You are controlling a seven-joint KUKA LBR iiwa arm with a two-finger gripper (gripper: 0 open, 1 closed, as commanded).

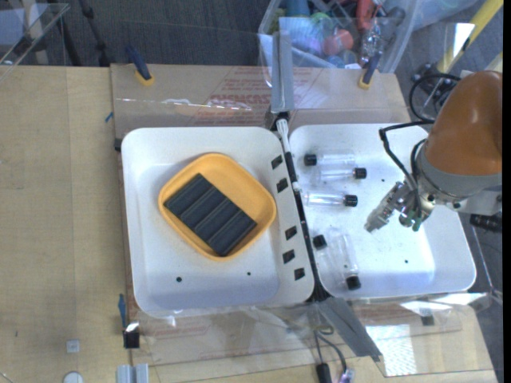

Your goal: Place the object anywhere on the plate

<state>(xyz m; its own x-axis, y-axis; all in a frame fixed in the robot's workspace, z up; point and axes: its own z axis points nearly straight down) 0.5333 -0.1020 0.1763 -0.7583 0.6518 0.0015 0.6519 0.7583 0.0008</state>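
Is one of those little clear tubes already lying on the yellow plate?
No. The plate in the left bin carries only a dark ridged pad, and all three tubes lie in the right bin.

Yellow plate (254, 188), three clear vials (333, 163)

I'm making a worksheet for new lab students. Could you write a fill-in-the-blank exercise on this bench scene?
1. The yellow plate lies in the ____ bin.
2. A dark ridged ____ rests on the plate.
3. The clear vials with black caps lie in the ____ bin.
4. The gripper hangs above the ____ bin.

Missing words: left; pad; right; right
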